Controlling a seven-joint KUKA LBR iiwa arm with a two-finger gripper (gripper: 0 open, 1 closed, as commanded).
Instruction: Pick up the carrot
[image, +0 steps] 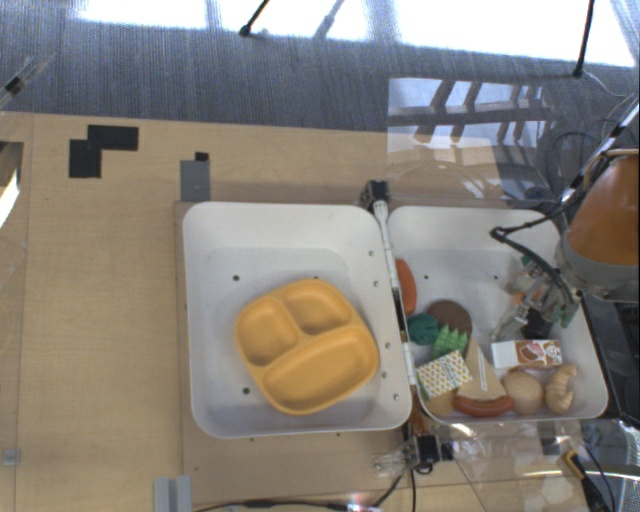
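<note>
The carrot (405, 285) lies well to the left of the gripper (535, 310) in this view, against the far wall of the same bin (450, 235); its long axis runs up-down, crosswise to that reach; whether the gripper is released or clenched cannot be told

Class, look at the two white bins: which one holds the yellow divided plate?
The left bin. The yellow plate lies alone in it. The right bin instead holds the toy foods, including the carrot along its left wall.
</note>
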